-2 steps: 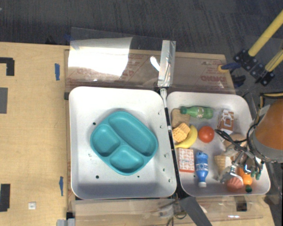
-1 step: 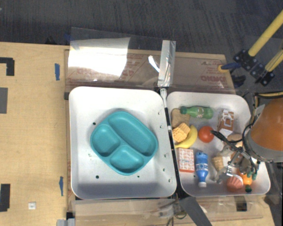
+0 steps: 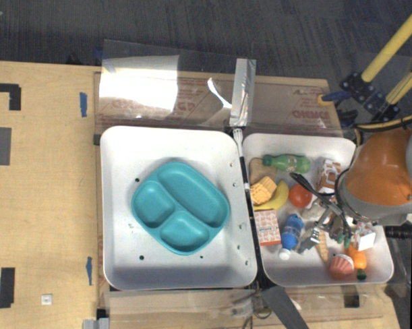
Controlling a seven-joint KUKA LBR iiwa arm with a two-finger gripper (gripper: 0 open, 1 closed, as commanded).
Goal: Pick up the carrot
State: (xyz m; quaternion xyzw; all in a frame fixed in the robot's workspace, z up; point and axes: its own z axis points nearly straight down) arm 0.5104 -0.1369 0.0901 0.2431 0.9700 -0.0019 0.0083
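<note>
two white bins point(image 3: 118, 157) on bench point(image 3: 36, 188)

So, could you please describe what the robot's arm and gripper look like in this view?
The arm shows a bulky rounded orange band with grey below it. The gripper is a dark, thin metal assembly with black fingers and cabling.

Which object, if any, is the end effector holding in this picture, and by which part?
It cannot be told. The end effector sits low among the toys in the right white bin, near the small orange carrot, its tip blurred.
</note>
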